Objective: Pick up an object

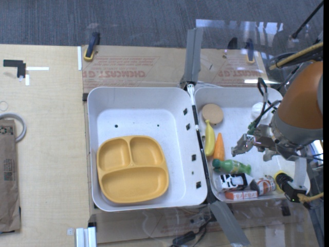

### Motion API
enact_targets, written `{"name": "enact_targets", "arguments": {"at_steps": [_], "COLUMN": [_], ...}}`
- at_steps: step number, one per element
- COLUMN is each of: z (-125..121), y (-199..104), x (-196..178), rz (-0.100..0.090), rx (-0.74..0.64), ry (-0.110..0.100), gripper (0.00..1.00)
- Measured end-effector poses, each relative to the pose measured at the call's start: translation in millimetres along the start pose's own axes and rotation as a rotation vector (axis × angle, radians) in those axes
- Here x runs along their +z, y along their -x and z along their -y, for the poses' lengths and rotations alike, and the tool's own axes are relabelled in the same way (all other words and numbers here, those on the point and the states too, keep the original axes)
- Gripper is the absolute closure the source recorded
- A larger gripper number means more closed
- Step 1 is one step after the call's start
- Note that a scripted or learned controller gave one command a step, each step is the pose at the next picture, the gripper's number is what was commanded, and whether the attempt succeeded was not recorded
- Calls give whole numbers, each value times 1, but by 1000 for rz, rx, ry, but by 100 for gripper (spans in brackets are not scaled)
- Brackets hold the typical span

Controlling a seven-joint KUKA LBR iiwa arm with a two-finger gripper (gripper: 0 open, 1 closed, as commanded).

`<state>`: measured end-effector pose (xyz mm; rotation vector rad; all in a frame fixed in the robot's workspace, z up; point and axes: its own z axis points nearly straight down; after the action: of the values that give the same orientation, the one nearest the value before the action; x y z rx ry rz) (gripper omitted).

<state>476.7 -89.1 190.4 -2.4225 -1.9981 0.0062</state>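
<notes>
- Grey carpet runs along the top of the view, and below it the wooden counter [46, 138] carries two shallow white plastic bins side by side, with brown cardboard behind them.
- Left white bin [103, 112]: it holds one yellow three-compartment plastic plate [132, 168], lying flat toward the near-left corner.
- Right white bin [234, 112]: a clutter sits along its left and near walls — a round tan disc like a biscuit [212, 113], a yellow toy banana [209, 138] with an orange toy carrot [219, 147] touching it, a green plastic bottle [232, 165] lying on its side, a black-and-white printed pack [231, 179], a red-and-white flat box [241, 194] and a small can with a red label [265, 184].
- End effector [247, 145]: the metal fingers hang over the middle of the right bin, pointing left. Nothing is seen between them; how far apart they stand I cannot tell.
- Likeliest target, as I judge it: the green bottle just below and left of the fingertips, or the carrot just to their left; both are near, neither is touching.
- Risks: the bottle is round and on its side, so a closing grip could roll it away — or pinch it off-centre and let it slip. Carrot and banana touch, so a descent there may wedge a finger between them or shove both against the bin wall. The tight packing near the front leaves little room for fingers.
</notes>
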Motion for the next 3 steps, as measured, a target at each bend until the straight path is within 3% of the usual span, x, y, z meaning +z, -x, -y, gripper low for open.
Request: {"name": "enact_targets", "arguments": {"at_steps": [1,2,3], "z": [5,4,-12], "y": [-37,-20,61], "x": [0,0,-76], "rz": [0,1,1], "rx": [86,483,724], "ry": [1,-1,-1], "gripper": [0,0,0]}}
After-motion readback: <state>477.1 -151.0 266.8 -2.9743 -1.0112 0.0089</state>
